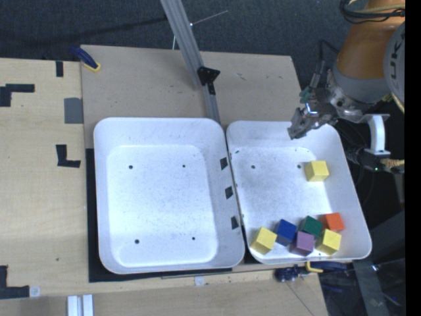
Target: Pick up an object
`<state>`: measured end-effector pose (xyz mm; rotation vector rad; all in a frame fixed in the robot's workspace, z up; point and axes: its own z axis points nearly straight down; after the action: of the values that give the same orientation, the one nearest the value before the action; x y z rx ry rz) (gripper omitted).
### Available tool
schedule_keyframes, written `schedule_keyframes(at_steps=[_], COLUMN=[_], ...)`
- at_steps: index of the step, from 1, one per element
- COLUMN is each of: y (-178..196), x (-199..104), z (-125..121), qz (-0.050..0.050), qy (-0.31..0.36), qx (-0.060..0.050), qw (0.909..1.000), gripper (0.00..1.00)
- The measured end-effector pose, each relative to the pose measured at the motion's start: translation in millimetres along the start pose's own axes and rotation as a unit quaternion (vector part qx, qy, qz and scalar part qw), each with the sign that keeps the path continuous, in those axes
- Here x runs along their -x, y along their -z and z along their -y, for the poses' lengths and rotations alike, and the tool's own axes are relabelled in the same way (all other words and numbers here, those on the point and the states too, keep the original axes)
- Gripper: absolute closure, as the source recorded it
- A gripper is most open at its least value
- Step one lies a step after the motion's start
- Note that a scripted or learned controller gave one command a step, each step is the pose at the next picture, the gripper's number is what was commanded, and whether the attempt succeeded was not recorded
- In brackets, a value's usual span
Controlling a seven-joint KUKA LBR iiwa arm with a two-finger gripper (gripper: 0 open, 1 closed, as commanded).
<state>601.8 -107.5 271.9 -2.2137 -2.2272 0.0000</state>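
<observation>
Blocks sit in the right bin (342, 170), most clustered at its near edge and a lone yellow cube (316, 170) apart; the gripper (300, 128) hangs above the far rim holding nothing, finger state impossible to tell, probably lining up.

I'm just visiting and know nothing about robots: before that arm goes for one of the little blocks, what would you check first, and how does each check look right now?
1. Blocks within the right bin: ok, all six lie inside.
2. An easy target: ok, the yellow block sits alone.
3. Crowded targets: not ok, the blue block, green block and purple block touch.
4. Gripper position: ok, over the bin's far corner, above nothing.
5. Gripper ready to grasp: cannot tell.
6. Orange block near the wall: not ok, little room.
</observation>
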Motion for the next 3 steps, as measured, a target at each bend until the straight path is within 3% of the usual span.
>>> schedule_keyframes(at_steps=[1,3], y=[-9.4,-22.5], x=[-47.2,-150.7], z=[27.5,47.2], qz=[0.0,0.0], qy=[0.0,0.001], qx=[-0.001,-0.001], qw=[1.0,1.0], gripper=[1.0,1.0])
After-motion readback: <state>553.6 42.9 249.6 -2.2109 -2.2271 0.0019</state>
